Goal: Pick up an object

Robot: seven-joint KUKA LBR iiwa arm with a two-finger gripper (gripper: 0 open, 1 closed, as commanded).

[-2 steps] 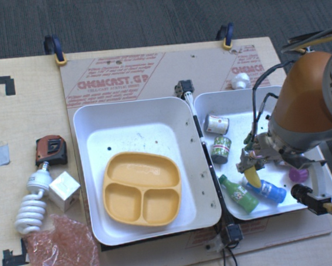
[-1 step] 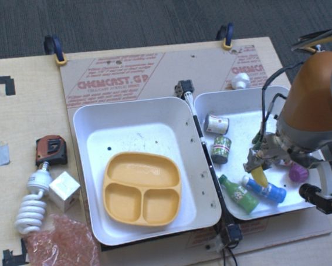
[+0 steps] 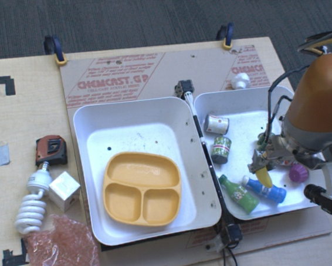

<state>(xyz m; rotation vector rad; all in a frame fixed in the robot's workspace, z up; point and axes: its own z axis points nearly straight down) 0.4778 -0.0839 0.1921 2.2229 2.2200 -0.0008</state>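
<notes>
Two shallow white bins are seen side by side on a desk (image 3: 24, 73), viewed from above at a slant. The left bin (image 3: 95, 184), at the centre of the frame, carries a yellow divided tray (image 3: 142, 188). The right bin (image 3: 233, 101) carries a small silver can (image 3: 216, 123) and a green-labelled can (image 3: 221, 149) near its left wall, a green bottle (image 3: 238, 194) and a blue bottle (image 3: 265, 190) along its lower edge, and a purple ball (image 3: 299, 173) toward the lower right.

The grey arm with its orange band (image 3: 321, 98) is seen reaching in from the right edge of the frame, and the tool (image 3: 262, 162) is lowered into the right bin. Directly beneath the tool a yellow object (image 3: 264, 177) is seen, its long axis running roughly up and down the frame, with its upper end at the tool and its lower end beside the blue bottle. Whether the tool is wide, narrow or closed on anything cannot be told, as the wrist hardware covers it.

The yellow object is judged the likeliest target, being closest to the tool; the blue bottle lies just below and the purple ball just to the right.

At the left of the frame, outside the bins, a spiral light bulb (image 3: 33, 202), a white cube (image 3: 64, 189) and a tape measure (image 3: 50, 150) are laid on the desk.
</notes>
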